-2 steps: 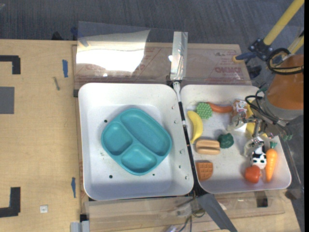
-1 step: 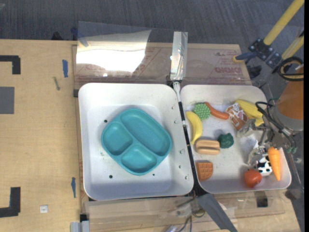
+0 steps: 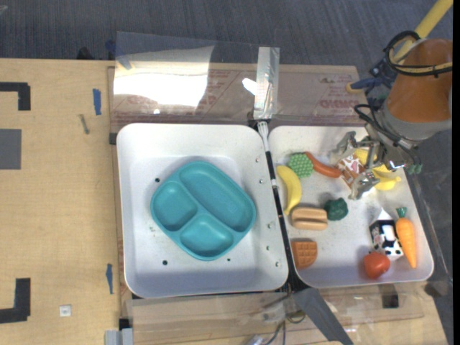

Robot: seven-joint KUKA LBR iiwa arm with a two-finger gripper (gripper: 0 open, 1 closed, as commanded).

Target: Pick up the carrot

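The carrot [image 3: 407, 241], orange with a small green top, lies lengthwise against the right wall of the right bin [image 3: 338, 270]. It points toward the front, next to a black-and-white toy [image 3: 387, 238]. My gripper [image 3: 358, 167] hangs over the back of that bin, up and to the left of the carrot and well apart from it. A red-and-white bit shows at the gripper, and I cannot tell what it is. The orange-banded arm [image 3: 420, 85] comes in from the upper right.
The right bin also holds a thin orange-red piece [image 3: 325, 168] beside a bumpy green one [image 3: 301, 165], a banana [image 3: 291, 185], a bun [image 3: 309, 218], a dark green piece [image 3: 336, 208], a waffle [image 3: 305, 253], a tomato [image 3: 376, 264] and a yellow item [image 3: 389, 184]. A teal divided plate [image 3: 203, 208] sits in the left bin.
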